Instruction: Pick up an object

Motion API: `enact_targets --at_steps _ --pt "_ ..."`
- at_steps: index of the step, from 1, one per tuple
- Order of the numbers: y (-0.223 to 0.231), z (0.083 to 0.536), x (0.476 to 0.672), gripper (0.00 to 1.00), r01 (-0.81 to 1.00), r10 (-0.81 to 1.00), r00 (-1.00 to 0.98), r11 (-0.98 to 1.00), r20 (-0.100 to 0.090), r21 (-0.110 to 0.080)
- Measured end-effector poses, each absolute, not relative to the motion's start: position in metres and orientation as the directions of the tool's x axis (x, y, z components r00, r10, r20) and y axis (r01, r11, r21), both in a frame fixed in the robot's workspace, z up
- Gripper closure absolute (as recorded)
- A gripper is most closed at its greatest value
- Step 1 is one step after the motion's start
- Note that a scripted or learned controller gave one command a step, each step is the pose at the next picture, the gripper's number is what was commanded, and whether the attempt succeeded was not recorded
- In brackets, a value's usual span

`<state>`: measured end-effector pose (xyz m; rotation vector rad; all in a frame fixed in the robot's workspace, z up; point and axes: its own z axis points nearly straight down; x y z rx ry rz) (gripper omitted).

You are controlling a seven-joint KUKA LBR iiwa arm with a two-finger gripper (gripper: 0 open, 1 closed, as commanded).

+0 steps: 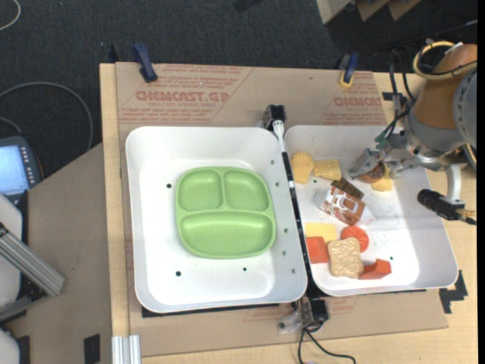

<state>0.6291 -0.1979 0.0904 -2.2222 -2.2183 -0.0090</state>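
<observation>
Two white bins sit side by side on a brown board. The left bin has a green plate in it. The plate has three parts, two small ones at the far side and one big one at the near side.

The right bin has play food in it. Near the wall between the bins lies a round yellow piece, and a flat pale yellow piece touches it. Near the middle of the bin is a small brown and white packet. It lies tilted. Closer to the front edge there is a pale yellow block, an orange block, a red round slice, a tan cracker and a red wedge. The cracker lies on top of the orange block and the red slice, all bunched close.

The grey arm with the orange band comes in from the right. Its gripper is down low in the far part of the right bin. A small brown and yellow thing sits right at the tips. It may be between the fingers, but this part is too dark and small, so I cannot tell if the gripper is holding it or just touching it.
</observation>
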Motion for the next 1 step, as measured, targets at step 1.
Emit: enact_targets --at_steps 1 --pt "-0.1998 0.0851 0.6438 0.00 1.000 1.000 -0.002 0.002 -0.002 0.004"
